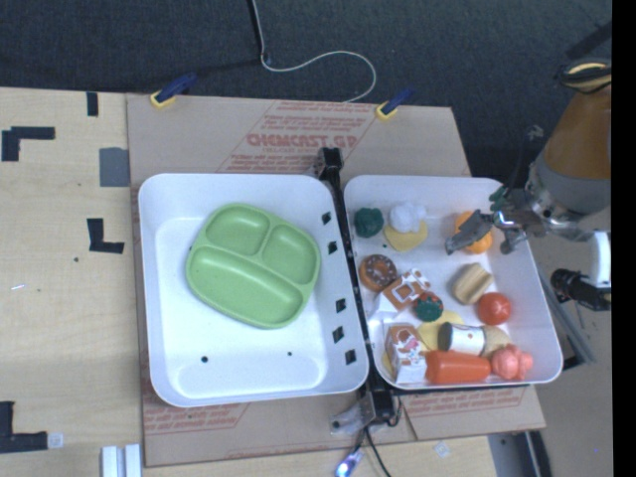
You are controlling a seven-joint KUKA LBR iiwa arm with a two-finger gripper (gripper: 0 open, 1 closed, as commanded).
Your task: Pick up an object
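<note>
The right bin (517,266) holds several toy foods. Among them are a dark green ball (369,222), a white and yellow piece (405,224), a brown donut (378,269), a tan bread roll (470,283), a red tomato (494,308) and an orange carrot (457,368). My gripper (486,238) hangs over that bin's far right part. Its fingers are spread, one on each side of a small orange piece (479,240). I cannot tell whether they touch it.
The left bin (164,296) holds a green divided plate (253,263). A black divider (340,256) runs between the bins. More toys crowd the right bin's front: a black and white can (462,339), a pink piece (509,363) and a small printed box (402,346).
</note>
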